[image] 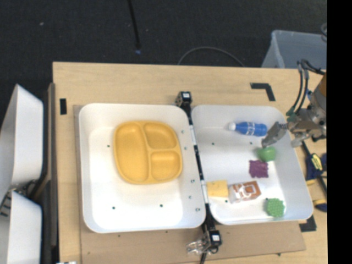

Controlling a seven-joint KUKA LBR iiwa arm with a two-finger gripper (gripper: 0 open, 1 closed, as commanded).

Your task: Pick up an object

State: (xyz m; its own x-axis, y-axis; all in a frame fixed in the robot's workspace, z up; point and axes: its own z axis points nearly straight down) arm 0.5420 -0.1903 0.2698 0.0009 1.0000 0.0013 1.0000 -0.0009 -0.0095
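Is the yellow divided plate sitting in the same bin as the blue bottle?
No, the yellow plate lies alone in the left bin, while the blue bottle lies in the right bin.

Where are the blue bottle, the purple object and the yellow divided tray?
blue bottle point(250, 128): camera view, middle of its body.
purple object point(258, 168): camera view, its centre.
yellow divided tray point(129, 153): camera view, floor of its large compartment.

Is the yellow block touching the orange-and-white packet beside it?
Touching: the camera view shows the yellow block meeting the orange-and-white packet, no gap.
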